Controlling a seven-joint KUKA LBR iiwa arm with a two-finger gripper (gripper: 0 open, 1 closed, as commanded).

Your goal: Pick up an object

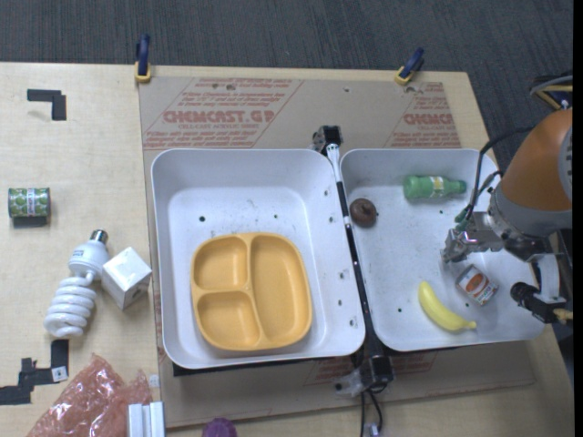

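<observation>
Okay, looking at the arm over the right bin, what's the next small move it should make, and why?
Probably a short shift toward the small can, then straight down. The gripper sits in the right bin just up and left of the can, with nothing visibly between its fingers. The banana lies close beside the can, so a centred descent seems safer than a sweep.

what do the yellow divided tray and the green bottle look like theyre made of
The yellow three-compartment tray looks like moulded plastic: uniform matte colour, rounded ridges. The small green bottle lying in the right white bin seems glossy plastic, judging by its highlights, though glass cannot be excluded.
</observation>
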